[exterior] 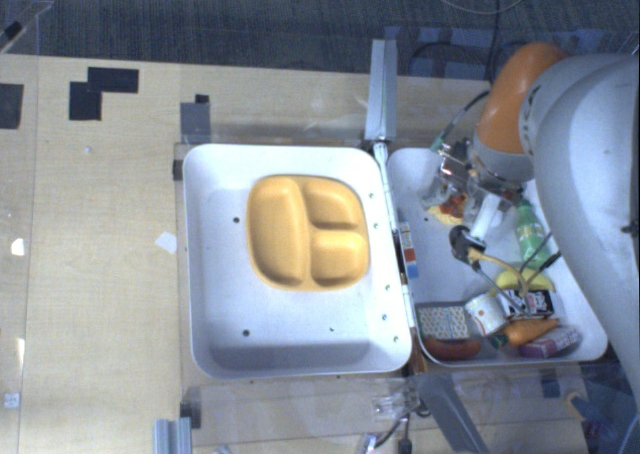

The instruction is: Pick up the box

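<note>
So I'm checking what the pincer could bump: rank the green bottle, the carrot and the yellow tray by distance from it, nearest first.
From the pincer:
1. Green bottle, just toward the arm's side, right bin.
2. Carrot, near edge of the right bin.
3. Yellow tray, middle of the left bin.

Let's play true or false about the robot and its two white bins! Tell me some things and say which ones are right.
1. A yellow divided tray lies in the left bin. True.
2. The yellow tray has three compartments. True.
3. The right bin holds just one item. False: it holds many small items, among them a green bottle and a banana.
4. The arm hangs over the left bin. False: it reaches down over the right bin.
5. The band above the arm's wrist is blue. False: the band is orange.
</note>
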`<state>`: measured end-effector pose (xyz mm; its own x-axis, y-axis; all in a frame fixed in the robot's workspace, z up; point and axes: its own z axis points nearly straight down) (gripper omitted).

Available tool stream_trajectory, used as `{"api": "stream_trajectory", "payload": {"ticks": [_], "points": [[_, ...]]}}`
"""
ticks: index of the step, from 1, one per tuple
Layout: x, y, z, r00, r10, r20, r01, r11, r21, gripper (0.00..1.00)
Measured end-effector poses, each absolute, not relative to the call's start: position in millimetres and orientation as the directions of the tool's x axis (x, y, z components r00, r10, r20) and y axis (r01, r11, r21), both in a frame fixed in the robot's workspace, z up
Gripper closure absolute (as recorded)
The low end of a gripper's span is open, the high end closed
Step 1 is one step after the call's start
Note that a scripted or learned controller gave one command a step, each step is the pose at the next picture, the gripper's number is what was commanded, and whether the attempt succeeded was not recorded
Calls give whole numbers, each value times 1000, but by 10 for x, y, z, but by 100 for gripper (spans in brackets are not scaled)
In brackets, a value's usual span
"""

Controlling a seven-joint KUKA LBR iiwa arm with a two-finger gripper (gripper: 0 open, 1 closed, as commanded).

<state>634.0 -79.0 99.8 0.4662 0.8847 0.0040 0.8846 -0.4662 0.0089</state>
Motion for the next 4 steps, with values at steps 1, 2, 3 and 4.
{"api": "stream_trajectory", "payload": {"ticks": [1,2,3,4], "points": [[6343,-786,1000,466,885,5,885,-466,10,0],[5678,-828,891,473,881,5,881,-473,8,0],[6577,-861,1028,654,756,3,756,-654,4,0],[5743,-997,945,828,561,21,560,-828,15,0]]}}
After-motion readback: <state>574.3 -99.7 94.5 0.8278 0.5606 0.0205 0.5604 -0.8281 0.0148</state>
